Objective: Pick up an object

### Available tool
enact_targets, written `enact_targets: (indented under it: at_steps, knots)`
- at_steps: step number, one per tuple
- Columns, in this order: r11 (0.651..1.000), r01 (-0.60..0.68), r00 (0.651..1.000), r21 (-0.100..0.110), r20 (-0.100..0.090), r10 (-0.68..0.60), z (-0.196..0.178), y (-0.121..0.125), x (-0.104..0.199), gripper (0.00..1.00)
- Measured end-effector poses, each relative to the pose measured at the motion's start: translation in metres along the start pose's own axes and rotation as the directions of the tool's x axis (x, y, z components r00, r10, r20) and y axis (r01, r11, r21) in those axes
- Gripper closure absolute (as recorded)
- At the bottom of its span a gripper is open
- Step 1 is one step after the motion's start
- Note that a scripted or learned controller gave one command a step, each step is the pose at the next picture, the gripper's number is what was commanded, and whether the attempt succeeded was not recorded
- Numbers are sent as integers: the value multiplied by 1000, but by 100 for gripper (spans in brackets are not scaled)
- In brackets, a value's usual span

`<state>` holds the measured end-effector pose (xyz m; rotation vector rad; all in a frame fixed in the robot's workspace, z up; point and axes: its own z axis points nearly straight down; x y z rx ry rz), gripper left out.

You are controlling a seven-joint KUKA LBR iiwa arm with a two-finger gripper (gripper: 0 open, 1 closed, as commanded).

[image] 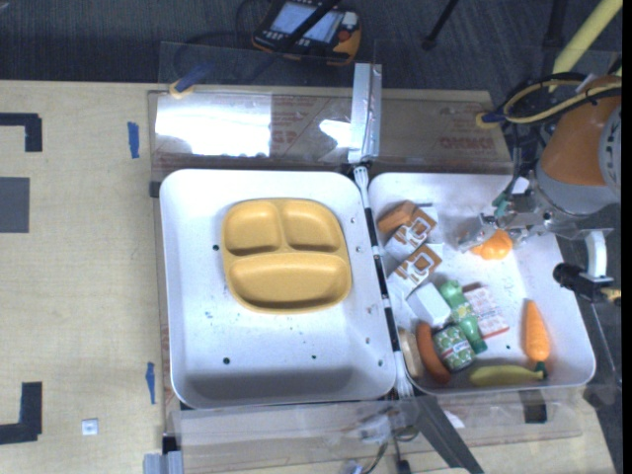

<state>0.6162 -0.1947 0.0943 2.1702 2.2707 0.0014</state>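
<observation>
**No legible writing on the bench**

Nothing can be read here. Faint reddish print runs across the clear sheet [296, 126] behind the bins, too washed out by glare to make out. The green bottle [456, 336] in the right bin [573, 363] carries a label, and the small cartons [420, 248] bear orange-and-white patterns, but no letters resolve. The handheld pendant [304, 26] at the top shows a lit screen, its contents too small to tell
</observation>
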Motion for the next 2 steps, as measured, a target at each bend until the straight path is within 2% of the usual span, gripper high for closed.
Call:
enact_targets:
  at_steps: [1, 2]
  knots:
    - [1000, 0, 1000, -3, 1, 0, -11, 1, 0, 100]
    - [997, -82, 997, 0, 1, 82, -107, 0, 60, 100]
